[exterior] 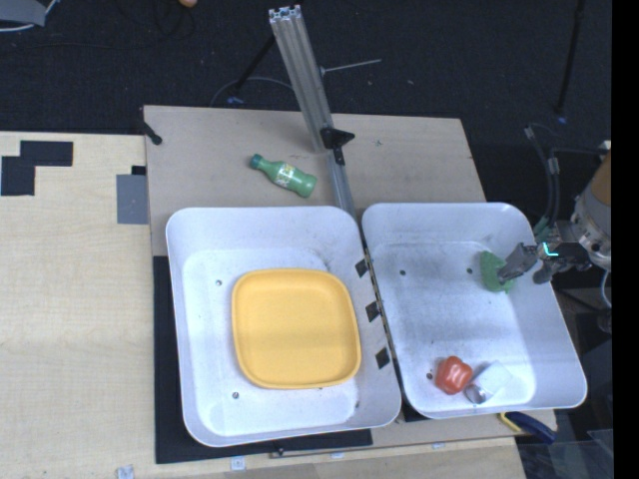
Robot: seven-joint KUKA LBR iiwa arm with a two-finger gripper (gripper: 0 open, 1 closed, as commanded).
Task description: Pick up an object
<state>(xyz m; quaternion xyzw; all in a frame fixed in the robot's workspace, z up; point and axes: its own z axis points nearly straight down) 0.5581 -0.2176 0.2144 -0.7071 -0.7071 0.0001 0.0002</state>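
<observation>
Jaws (521, 263) sit at green object (491, 270) in right bin (559, 347); jaw state cannot be told.

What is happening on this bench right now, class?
A grey robot arm reaches in from the right, its gripper low over the right bin, right beside a small green object near the bin's right wall. Whether it has hold of it cannot be told. A red object lies near the bin's front. The left bin holds a yellow plate, and a green bottle lies on the bench behind.
</observation>
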